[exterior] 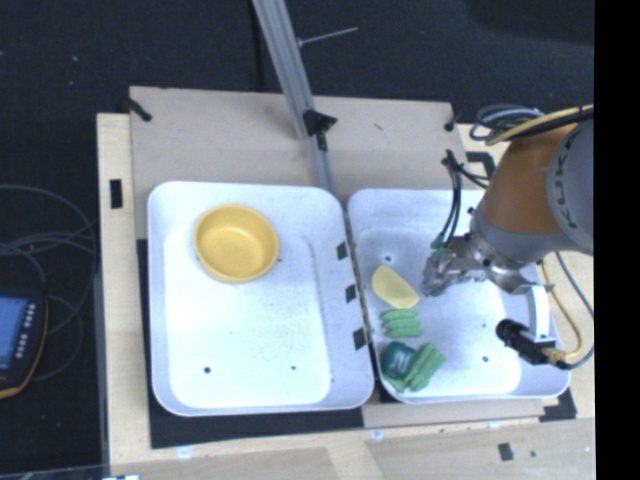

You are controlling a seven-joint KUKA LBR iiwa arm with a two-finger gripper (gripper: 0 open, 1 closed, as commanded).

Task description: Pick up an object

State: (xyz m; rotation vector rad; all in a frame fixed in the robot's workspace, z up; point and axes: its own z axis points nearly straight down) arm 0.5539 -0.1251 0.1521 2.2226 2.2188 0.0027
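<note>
1. Surface (250,133): a pale board carrying two shallow white bins side by side, with dark floor around it.
2. Left bin (170,348), centre-left of the frame: holds one yellow bowl (237,243), upright, in its upper-left part.
3. Right bin (470,373), centre-right of the frame: holds the candidate items, all lying along its left wall.
4. Yellow wedge (395,288): a pale yellow, flattish piece, uppermost of the group, lying alone.
5. Small green piece (401,322): ribbed, just below the wedge and apart from it.
6. Green cluster (412,364): a dark green lump touching a lighter green ribbed piece, at the lower-left corner of this bin, close to the wall.
7. Arm (525,193): grey and orange, entering from the right edge of the frame and reaching over the right bin.
8. Tool (440,276): sits over the bin floor just right of the yellow wedge. I cannot tell whether it is parted or closed, and I see nothing in it.
9. Handling note: I judge the wedge the nearest target. I would shift the tool left until it is centred over the wedge, straddle its narrow width, then descend fully to the floor before closing, since the piece looks low and could slide.
10. Risk: the bin's left wall is near; I would keep clearance there.
</note>
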